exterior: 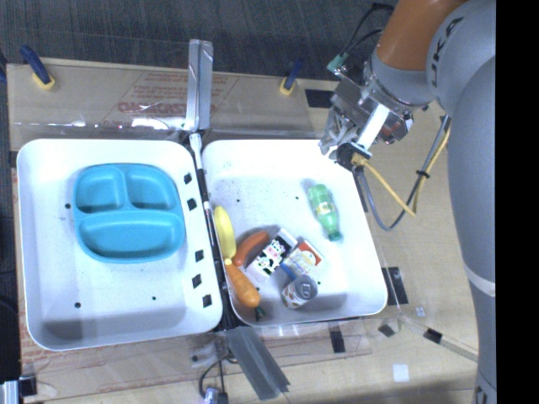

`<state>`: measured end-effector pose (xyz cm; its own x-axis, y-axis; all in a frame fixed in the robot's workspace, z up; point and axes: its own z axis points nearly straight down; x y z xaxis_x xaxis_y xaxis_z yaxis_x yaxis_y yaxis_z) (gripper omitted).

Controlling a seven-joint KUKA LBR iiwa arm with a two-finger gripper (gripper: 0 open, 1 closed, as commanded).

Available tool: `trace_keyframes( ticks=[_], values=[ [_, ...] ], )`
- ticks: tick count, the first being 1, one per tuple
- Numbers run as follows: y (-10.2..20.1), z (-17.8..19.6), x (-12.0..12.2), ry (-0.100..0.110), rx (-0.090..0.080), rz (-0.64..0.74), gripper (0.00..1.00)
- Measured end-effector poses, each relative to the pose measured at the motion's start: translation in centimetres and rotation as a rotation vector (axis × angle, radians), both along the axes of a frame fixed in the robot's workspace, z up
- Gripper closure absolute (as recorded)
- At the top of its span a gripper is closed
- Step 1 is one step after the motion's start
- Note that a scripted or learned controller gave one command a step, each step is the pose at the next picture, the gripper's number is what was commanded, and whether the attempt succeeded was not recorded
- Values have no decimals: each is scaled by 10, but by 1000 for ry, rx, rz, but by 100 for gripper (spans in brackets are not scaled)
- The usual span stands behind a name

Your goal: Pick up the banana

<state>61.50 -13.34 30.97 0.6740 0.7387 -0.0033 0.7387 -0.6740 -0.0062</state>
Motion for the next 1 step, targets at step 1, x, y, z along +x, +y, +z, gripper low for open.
trace_keyframes(
  ticks=[1],
  values=[
    [-20,9,4,-2,-3,-622,100]
  ],
)
